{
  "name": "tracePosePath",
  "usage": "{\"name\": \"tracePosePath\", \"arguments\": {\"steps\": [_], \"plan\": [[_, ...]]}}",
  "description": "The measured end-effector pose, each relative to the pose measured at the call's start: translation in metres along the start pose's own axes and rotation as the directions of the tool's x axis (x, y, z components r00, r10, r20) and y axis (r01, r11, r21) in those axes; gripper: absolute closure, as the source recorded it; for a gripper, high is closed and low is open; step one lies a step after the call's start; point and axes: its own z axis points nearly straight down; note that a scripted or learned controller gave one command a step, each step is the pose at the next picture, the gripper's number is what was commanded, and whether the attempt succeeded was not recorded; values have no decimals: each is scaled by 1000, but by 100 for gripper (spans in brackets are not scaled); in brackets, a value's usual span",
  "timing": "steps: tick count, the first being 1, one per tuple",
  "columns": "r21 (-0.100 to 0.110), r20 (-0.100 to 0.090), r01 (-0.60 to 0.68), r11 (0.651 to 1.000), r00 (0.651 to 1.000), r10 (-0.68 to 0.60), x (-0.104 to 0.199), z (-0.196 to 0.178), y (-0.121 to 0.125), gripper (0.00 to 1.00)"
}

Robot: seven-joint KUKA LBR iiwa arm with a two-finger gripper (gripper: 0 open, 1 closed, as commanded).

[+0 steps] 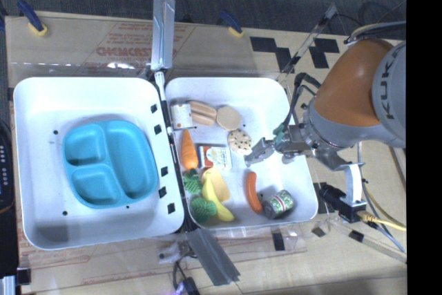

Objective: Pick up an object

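My gripper (257,151) hangs over the right bin (276,90), near its middle right. It sits just right of a round dotted cracker (239,141) and above a red sausage (253,191). A green-labelled can (278,204) lies on its side near the bin's front right corner. Also in this bin are a bread roll (202,112), a beige disc (228,117), a carrot (188,148), a small printed packet (217,157), a banana (217,191) and green vegetables (200,207). I see nothing held.
The left bin (41,100) holds a blue divided plate (110,162). A metal divider bar (163,31) stands at the back between the bins. The arm's orange and grey body (352,97) overhangs the right bin's right wall.
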Motion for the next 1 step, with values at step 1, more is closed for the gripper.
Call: {"name": "tracePosePath", "arguments": {"steps": [1], "plan": [[-5, 0, 30, 1000, 1000, -30, -19, 133, -5, 0]]}}
